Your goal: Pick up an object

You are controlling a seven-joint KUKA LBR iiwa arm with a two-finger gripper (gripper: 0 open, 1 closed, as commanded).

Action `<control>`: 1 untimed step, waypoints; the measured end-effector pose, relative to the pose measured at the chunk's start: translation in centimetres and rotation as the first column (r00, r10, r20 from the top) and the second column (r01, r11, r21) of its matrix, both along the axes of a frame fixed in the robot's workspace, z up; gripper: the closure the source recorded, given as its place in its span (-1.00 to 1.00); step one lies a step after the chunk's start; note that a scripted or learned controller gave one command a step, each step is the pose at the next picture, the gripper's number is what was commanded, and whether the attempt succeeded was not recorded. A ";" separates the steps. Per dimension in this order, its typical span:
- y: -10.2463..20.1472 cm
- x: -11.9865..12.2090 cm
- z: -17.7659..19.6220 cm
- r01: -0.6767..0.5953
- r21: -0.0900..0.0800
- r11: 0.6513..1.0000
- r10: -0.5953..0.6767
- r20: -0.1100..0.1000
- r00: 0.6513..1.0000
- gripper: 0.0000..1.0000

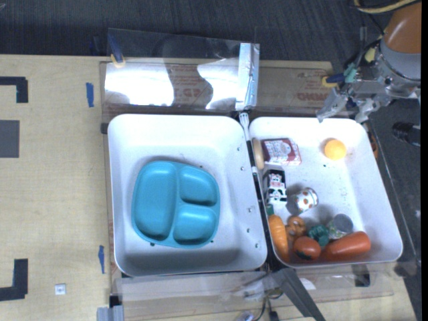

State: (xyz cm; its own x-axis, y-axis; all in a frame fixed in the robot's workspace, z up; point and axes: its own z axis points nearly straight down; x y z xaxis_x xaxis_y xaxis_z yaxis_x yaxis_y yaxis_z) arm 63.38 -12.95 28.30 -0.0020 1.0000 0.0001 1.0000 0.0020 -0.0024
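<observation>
The right bin [374,179] holds several small objects. A yellow ball [334,148] lies near its far right corner and a maroon packet [281,151] near its far left. A black-and-white carton [275,186] and a speckled white ball [305,199] sit mid-bin. Along the near edge lie an orange carrot [277,236], a red tomato [306,247], a teal piece [319,233], a grey piece [342,223] and a long red-orange vegetable [348,244]. My gripper [346,112] hangs open over the bin's far rim, above and behind the yellow ball, with nothing between its fingers.
The left bin [127,146] holds a blue divided plate [176,202]. A clear plastic sheet [180,75] stands behind the left bin. A wooden disc [258,154] leans against the wall between the bins. The arm's orange band [404,35] is at the top right.
</observation>
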 end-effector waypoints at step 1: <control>-2.7 1.5 1.2 0.242 -0.002 0.970 -0.242 0.005 0.970 -1.00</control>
